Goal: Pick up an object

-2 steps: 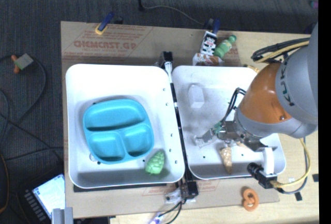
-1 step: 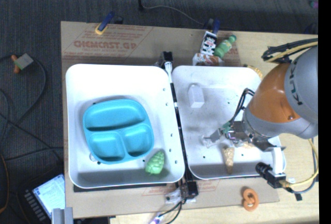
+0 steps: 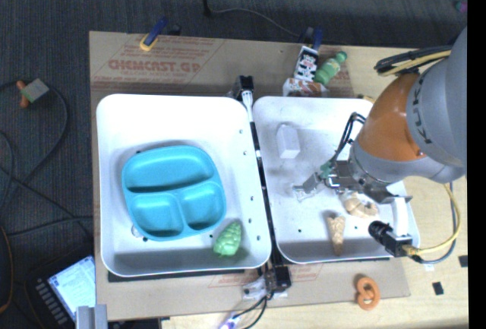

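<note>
Reaching down into the right-hand shallow white bin (image 3: 304, 248), the grey arm with the orange band (image 3: 402, 130) is hanging its tool (image 3: 343, 181) low over the bin floor, and this looks like the approach step of the pick. Whether the tool is wide or narrow I cannot tell from this angle. Nothing is showing in its grip, so I'm judging that no pick has happened yet.

The closest candidates are lying just below it: a pale, lumpy beige object (image 3: 358, 206) and, beside that, a tan cone-shaped piece (image 3: 336, 231) pointing toward the near wall. A small translucent white block (image 3: 288, 140) is sitting farther up the same bin, well apart. The next move probably calls for settling straight over one piece and closing on it squarely.

Over in the left bin (image 3: 175, 103), a turquoise divided plastic tray (image 3: 173, 191) and a light green knobbly toy (image 3: 228, 239) are waiting, untouched. The two beige pieces are crowding each other near the wall, which could spoil a clean grab.
</note>
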